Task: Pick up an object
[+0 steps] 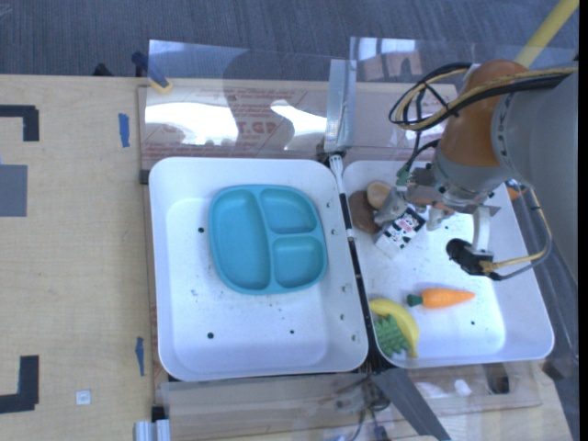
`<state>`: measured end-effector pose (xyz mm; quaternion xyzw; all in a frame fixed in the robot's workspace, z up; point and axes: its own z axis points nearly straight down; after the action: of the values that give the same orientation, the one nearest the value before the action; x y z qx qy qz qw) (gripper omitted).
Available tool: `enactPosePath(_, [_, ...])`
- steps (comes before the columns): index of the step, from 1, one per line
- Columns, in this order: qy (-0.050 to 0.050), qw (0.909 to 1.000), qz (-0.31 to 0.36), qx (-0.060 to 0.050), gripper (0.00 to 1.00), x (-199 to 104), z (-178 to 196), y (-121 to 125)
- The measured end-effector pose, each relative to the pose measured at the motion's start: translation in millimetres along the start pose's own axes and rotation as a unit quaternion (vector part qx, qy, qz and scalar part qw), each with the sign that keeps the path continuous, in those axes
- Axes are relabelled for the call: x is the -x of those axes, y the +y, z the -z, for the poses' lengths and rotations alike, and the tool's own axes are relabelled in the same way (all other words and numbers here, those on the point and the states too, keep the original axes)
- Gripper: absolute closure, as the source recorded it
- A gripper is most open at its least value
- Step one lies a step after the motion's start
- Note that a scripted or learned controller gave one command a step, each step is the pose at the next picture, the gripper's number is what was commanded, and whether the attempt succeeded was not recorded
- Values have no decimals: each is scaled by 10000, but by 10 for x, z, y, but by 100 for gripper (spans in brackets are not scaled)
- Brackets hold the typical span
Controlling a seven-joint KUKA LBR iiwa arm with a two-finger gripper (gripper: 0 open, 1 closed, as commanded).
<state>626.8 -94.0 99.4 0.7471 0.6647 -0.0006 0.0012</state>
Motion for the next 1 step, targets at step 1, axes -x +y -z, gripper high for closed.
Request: enactPosePath(1, [8,10000,-8,-29,100,-1,64,-12])
